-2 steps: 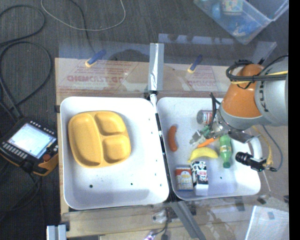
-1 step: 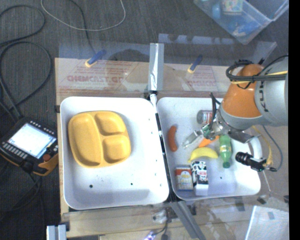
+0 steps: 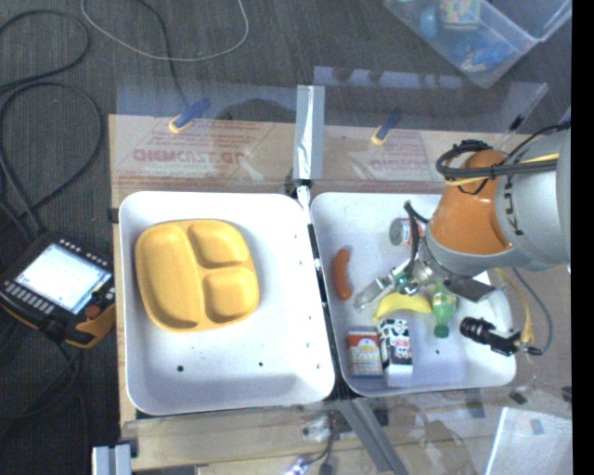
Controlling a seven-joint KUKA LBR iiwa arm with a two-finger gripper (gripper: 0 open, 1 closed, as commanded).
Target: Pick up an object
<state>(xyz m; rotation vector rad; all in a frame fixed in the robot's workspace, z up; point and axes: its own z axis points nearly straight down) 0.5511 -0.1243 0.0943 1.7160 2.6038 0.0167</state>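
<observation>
pincer (image 3: 382,289) above banana (image 3: 405,303)

I see bright, even light from above. The white bins (image 3: 223,371) glow almost too bright, with only soft, faint shadows. The picture looks a bit fuzzy and grainy, so small things are hard to read.

Around your brown cardboard-topped bench (image 3: 232,153) lies dark grey carpet (image 3: 56,371); a clear plastic tub (image 3: 483,28) sits beyond it.
</observation>
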